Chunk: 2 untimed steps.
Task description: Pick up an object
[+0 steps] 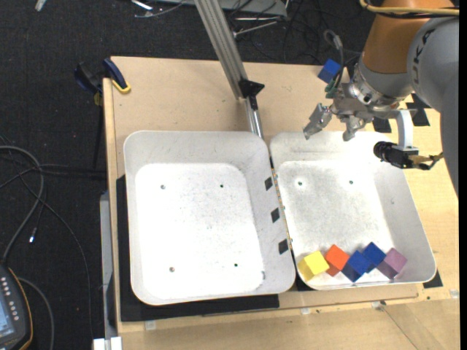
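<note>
Gripper (333, 127) fingers are seen spread wide apart, with nothing between them, hanging above the far rim of the right bin (408, 195). It is carried by the grey arm (408, 42), which reaches in from the upper right with its orange band above the wrist.

The wooden bench (182, 100) is noted to bear two shallow white bins side by side. The left bin (139, 195) shows a speckled floor. A metal post (226, 42) slants up from the gap between the two bins at their far edge.

Four small blocks are found grouped in the near corner of the right bin, well apart from the gripper. From left to right they are recorded as a yellow block (314, 265), an orange block (336, 258), a blue block (363, 260) and a purple block (393, 262). Neighbouring blocks appear to touch or nearly touch. None is held.

A blue clamp (102, 75) with a yellow tip is observed at the bench's far left corner.
</note>
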{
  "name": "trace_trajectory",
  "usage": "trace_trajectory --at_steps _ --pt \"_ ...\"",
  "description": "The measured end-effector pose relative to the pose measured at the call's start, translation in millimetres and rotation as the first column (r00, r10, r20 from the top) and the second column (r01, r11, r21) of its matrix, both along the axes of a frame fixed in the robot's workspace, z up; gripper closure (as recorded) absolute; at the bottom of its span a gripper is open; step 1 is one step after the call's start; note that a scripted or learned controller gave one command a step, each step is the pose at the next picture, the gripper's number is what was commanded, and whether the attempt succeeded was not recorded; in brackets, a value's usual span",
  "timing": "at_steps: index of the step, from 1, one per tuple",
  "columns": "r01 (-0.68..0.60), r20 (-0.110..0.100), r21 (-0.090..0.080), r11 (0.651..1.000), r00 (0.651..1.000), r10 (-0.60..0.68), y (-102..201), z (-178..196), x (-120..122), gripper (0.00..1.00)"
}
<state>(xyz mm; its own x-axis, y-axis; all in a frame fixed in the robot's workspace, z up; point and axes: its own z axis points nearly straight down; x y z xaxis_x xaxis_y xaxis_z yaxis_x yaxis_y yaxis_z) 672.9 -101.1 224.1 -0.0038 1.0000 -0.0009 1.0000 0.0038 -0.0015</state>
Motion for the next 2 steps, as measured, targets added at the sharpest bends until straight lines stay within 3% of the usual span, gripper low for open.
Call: trace_trajectory --at_steps 1,2 --pt "0.01 -0.005 -0.001 1.0 1.0 -0.01 -58.5 -82.6 -2.3 0.0" --pt "0.01 0.001 -0.003 1.0 1.0 -0.01 -121.4 -93.4 -13.3 0.0"
